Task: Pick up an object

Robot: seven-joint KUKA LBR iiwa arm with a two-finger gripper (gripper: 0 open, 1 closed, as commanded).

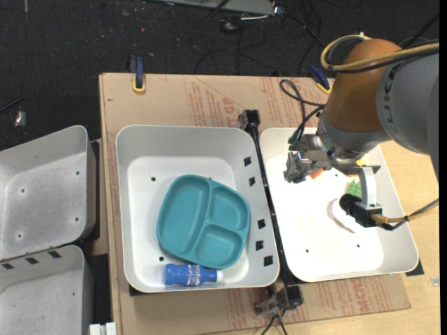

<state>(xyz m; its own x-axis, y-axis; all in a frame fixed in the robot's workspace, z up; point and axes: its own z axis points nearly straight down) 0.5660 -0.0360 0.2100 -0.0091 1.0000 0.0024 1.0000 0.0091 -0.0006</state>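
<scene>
- Dark floor with cables surrounds a cardboard-topped worktop (pixel 209 96) bearing 2 white bins.
- Left bin (pixel 140 152), frame centre: teal divided plate (pixel 204 220), blue bottle (pixel 190 276) below it.
- Hand (pixel 299 165) hovers low in right bin (pixel 314 257), near small green (pixel 355 185) and orange items; grip state: cannot tell.
- Step: approach, nothing held; next, settle over 1 item.

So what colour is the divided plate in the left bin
Teal, seen clearly in the camera view: the divided plate.

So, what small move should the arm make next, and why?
Probably lower the gripper straight down. It hangs over the right bin, near a small orange and green object half hidden under the wrist; nothing is seen between it yet.
</scene>
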